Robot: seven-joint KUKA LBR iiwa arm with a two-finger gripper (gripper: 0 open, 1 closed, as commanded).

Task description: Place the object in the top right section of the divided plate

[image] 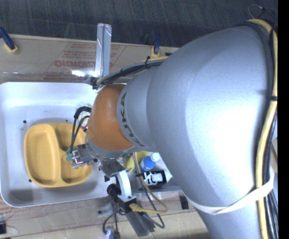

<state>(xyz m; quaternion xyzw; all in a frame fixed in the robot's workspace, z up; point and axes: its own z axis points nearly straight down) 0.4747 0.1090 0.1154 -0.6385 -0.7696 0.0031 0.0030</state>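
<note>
A yellow divided plate (44,154) lies in the left white bin (10,108). Its long section is on the left and its smaller sections are on the right, partly under the arm. The orange band (109,118) of the wrist hangs over the plate's right edge. Below it, the gripper (79,158) and its cables sit over the plate's right-hand sections. The arm's body hides whatever lies under the gripper.
The grey arm (204,123) covers most of the right bin. A white bottle with a blue cap (151,166) and a black label peeks out beneath it. A metal post (103,49) stands behind the bins, with blue clamps (7,40) on the cardboard.
</note>
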